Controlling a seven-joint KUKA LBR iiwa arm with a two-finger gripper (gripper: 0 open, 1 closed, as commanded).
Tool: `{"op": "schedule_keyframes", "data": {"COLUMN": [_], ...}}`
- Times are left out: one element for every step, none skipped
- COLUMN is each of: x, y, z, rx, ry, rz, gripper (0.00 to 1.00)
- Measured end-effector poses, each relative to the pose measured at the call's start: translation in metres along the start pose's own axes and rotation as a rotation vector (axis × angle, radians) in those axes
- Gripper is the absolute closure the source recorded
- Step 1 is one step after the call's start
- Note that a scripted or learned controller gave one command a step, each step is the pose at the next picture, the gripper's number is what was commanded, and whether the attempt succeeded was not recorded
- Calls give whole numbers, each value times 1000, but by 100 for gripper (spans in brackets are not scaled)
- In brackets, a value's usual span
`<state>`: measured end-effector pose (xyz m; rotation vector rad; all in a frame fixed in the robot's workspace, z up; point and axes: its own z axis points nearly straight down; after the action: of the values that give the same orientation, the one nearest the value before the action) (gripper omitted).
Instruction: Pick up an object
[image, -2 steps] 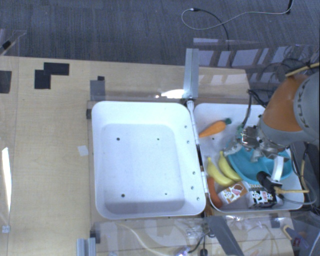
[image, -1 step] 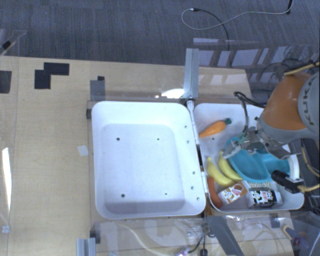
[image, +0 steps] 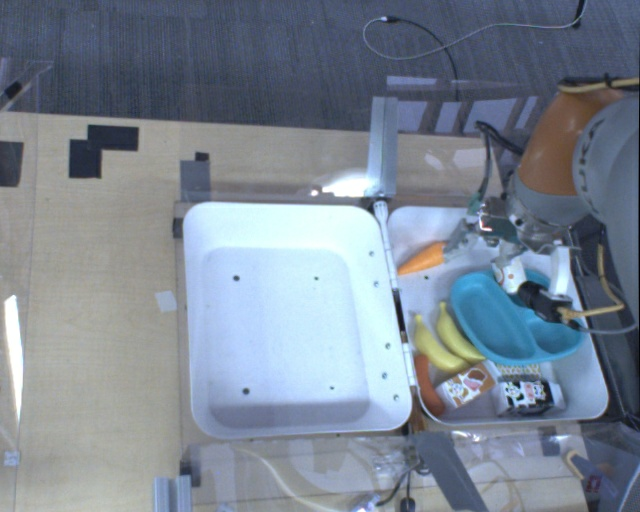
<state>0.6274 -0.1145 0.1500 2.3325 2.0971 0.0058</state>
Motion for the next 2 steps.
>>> {"op": "schedule_keyframes", "data": {"x": [-19,17], "y": [15,35], "z": [61,63], "rx": [-5,27], "ry": [-1,-5], "rz": [-326,-155], "gripper": [0,0]}}
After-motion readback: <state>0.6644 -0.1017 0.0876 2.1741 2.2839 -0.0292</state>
